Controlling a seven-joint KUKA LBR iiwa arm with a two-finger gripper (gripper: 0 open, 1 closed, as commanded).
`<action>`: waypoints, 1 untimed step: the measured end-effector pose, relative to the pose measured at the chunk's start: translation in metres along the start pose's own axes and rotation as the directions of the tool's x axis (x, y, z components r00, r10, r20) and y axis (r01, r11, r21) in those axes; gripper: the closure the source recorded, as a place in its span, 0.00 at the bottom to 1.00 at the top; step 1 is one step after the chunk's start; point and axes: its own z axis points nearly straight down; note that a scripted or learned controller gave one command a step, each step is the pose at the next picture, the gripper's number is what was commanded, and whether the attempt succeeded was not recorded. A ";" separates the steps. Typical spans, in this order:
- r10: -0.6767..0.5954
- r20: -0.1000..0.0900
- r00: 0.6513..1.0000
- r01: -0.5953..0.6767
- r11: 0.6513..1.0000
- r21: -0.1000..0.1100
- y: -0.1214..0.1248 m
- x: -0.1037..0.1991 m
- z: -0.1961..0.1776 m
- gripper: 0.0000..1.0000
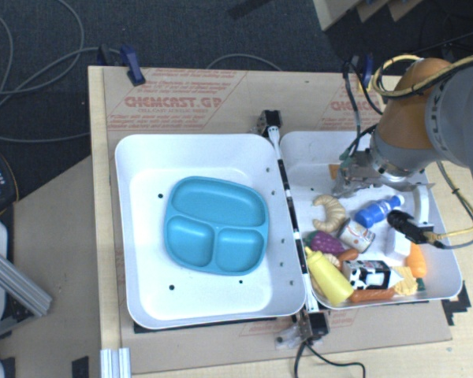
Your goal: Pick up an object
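Observation:
My gripper [348, 183] reaches down into the back part of the right bin [303, 150], just above and behind a tan croissant [331, 209]. Beside the croissant lies a small white bottle with a blue cap [372, 213]. Nearer the front sit a purple eggplant [325, 242], a yellow bottle [329, 277], a black-and-white toy [370, 275], an orange carrot [416, 260] and a red piece [369, 295]. I see nothing lifted off the bin floor.
The left bin [142, 164] holds a blue divided plate [215, 224]. The grey arm with its orange band [414, 109] leans over the right bin's back right corner. A black cable [410, 228] crosses the bin's right side.

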 end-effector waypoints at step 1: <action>0.000 0.002 1.000 0.000 1.000 -0.004 0.002 -0.001 0.000 0.00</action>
